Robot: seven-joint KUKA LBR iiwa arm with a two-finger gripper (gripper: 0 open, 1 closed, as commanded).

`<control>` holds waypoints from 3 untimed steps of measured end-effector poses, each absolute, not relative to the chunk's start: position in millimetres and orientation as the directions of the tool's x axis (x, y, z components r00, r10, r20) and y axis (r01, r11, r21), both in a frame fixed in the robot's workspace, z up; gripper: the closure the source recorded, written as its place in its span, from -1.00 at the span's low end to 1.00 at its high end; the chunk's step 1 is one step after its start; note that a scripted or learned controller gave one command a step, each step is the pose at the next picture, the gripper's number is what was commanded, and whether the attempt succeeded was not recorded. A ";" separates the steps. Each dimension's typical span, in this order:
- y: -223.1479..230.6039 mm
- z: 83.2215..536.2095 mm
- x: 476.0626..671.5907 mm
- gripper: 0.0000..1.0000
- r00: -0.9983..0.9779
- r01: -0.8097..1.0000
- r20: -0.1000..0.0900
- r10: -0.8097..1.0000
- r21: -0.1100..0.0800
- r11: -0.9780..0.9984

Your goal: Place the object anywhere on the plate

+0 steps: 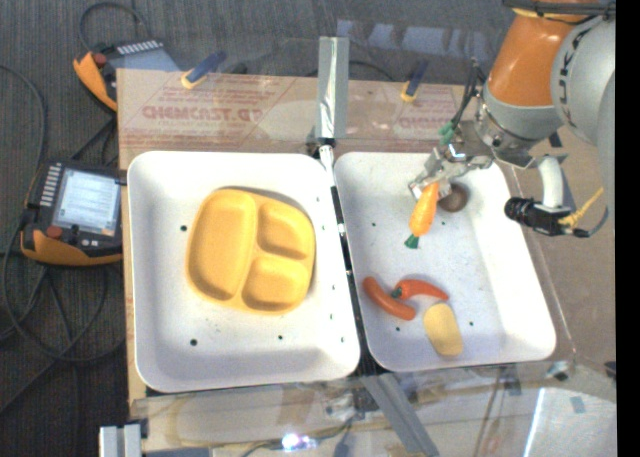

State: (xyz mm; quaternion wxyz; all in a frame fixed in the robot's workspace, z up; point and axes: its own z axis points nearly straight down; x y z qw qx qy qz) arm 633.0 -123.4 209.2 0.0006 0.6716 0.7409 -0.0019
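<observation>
Carrot (423, 213), a toy one, hung tilted in the right bin (500, 275), its orange top pinched between the fingers of the gripper (432, 183), green tip down. It looked light, stiff and slick, best held mid-body. Nearer the front of that bin lay a sausage (388, 299), a chilli (424, 290) and a potato (443, 330). Beyond the bin's left wall, the yellow plate (252, 248) sat unobstructed.

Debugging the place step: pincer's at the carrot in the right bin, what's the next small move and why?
Probably lift straight up a little. The pincer appears shut on the top end of the carrot, which hangs below it over the right bin. The yellow plate sits in the left bin, beyond the rims between the bins, so the carrot likely needs height before crossing.
</observation>
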 end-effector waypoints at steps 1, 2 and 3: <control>-34.2 185.2 607.6 1.00 -0.101 0.995 0.000 0.995 -0.003 0.101; 30.8 183.9 541.9 1.00 -0.476 0.879 0.001 0.879 0.000 0.476; 98.9 182.7 582.5 1.00 -0.515 0.857 0.001 0.857 -0.002 0.515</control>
